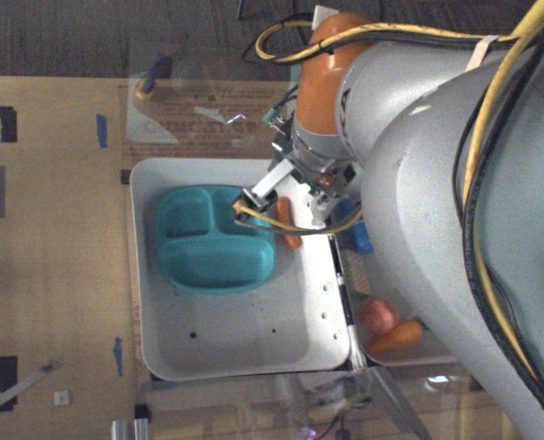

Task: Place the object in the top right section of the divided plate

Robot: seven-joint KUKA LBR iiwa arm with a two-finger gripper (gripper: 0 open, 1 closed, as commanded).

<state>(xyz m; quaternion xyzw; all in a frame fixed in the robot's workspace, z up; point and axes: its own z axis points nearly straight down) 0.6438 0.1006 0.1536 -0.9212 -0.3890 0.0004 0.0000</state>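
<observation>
the gripper [246, 205], whose grip i cannot tell, hovers at the teal plate's [212, 259] right rim beside a carrot [287, 223], risking a drop outside.

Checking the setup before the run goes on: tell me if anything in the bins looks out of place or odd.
Nothing looks spilled or broken. One thing stands out: an orange carrot-like piece lies in the left bin just beside the teal divided plate, under the hand, not in any plate section.
</observation>
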